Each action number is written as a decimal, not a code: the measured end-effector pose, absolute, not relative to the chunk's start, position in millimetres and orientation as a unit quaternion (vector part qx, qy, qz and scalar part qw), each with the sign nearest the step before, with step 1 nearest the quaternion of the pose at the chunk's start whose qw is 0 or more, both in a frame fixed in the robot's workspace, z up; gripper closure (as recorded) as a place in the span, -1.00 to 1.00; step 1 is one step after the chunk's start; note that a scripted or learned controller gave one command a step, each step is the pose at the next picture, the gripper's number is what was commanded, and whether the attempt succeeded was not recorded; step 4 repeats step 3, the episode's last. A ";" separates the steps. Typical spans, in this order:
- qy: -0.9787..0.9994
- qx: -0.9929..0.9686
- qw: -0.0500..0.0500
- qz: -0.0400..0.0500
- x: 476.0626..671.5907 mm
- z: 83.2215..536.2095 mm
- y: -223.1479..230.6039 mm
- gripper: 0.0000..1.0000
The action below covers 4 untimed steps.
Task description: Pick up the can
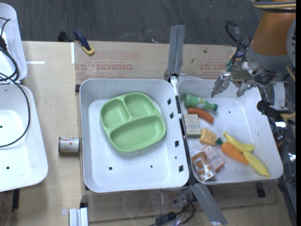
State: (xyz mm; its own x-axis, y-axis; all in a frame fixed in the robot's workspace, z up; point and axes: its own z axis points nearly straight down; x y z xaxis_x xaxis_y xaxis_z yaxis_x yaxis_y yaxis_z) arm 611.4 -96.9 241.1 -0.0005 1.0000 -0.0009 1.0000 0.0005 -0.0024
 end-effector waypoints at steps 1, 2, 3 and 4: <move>-0.716 -0.698 0.001 0.001 548.8 207.2 -164.2 -1.00; -0.612 -0.791 0.002 0.001 481.4 96.2 -167.2 -1.00; -0.625 -0.781 0.002 -0.001 569.7 91.4 -202.1 -1.00; -0.625 -0.781 0.002 -0.001 569.7 91.4 -202.1 -1.00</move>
